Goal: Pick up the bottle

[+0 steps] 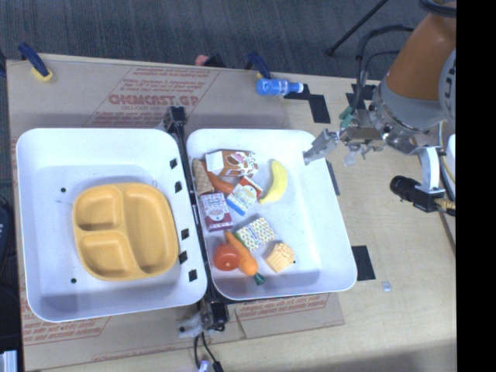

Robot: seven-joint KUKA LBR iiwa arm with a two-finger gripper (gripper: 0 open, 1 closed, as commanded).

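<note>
Tomato (225, 259) and carrot (245, 258) lying at near end of right bin (335, 231), beside waffle block (280, 256). Banana (276, 181), cartons, small packets crowding bin's left half. Yellow tray (124, 229) sitting in left bin (39, 208). Bottle (273, 87), blue, lying on counter (403, 301) beyond right bin, outside both bins. Hand (316, 149) hovering over right bin's far right corner, well apart from bottle, fingers apart, gripping nothing.

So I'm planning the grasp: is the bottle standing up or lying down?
Lying down. The blue bottle rests on its side on the cardboard behind the right bin, outside it, cap pointing right.
</note>
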